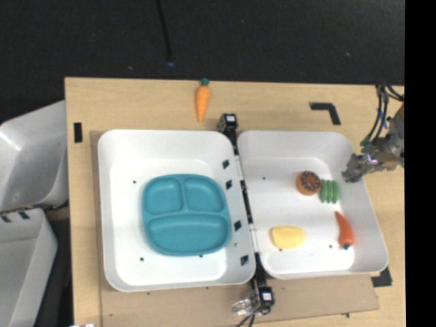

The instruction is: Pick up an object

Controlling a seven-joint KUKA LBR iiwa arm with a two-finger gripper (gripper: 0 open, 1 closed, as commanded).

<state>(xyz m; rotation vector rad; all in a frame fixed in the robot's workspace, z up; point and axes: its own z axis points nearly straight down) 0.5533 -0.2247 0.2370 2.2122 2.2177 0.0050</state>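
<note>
Two shallow white bins are seen side by side on the wooden bench [82, 101]. The gripper [355, 168] is seen at the right rim of the right bin [272, 148], reaching in from the right side; only a small part of the arm is visible above it. Whether the gripper is open or closed cannot be told, because it is small and blurred. No thing is seen in its hold.

Four things are lying in the right bin. The red pepper [345, 229] is placed below the gripper and a little to its left, near the right wall of the bin. Its long axis runs almost from top to bottom of the view, slightly tilted, and its darker tip is pointed downward, away from the gripper. The green ridged piece [330, 191] is found just below and left of the gripper, with its long axis also running up and down. The round brown doughnut [308, 182] is touching the green piece on the side far from the gripper. The yellow piece [287, 237] is lying well apart from the gripper, down and to the left, with its long axis running left to right.

In the left bin [116, 264], far left of the gripper, a blue divided plate [184, 214] is placed. An orange carrot [202, 101] is lying on the bench outside the bins, up and far left of the gripper, with its green end pointed upward.
</note>
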